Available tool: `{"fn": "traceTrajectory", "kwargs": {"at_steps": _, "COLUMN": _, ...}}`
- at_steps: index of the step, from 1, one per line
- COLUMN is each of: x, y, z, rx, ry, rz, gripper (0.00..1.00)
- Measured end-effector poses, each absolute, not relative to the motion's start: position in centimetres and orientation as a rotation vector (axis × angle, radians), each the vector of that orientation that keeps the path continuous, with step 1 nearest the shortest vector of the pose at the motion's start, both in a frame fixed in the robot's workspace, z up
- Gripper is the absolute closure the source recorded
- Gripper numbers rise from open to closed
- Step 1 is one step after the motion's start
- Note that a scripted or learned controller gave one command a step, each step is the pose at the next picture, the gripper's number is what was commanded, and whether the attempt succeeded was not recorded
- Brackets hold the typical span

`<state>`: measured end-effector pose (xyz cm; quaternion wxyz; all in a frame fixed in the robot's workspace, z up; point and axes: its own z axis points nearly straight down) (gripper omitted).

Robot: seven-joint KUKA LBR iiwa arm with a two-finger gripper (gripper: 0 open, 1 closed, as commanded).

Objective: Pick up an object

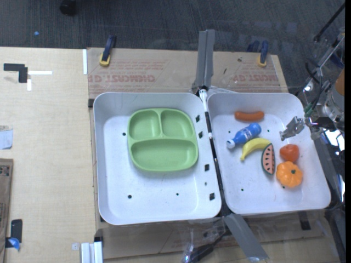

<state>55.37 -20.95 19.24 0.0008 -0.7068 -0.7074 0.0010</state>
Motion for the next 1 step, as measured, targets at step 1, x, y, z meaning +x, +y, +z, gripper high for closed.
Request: {"fn": "traceTrajectory", "kwargs": {"at_steps": 1, "x": 54.34, "y": -21.27, "z": 9.15, "rx": -2.180, "ry": -2.250, "rz": -0.013, "gripper": 0.00}}
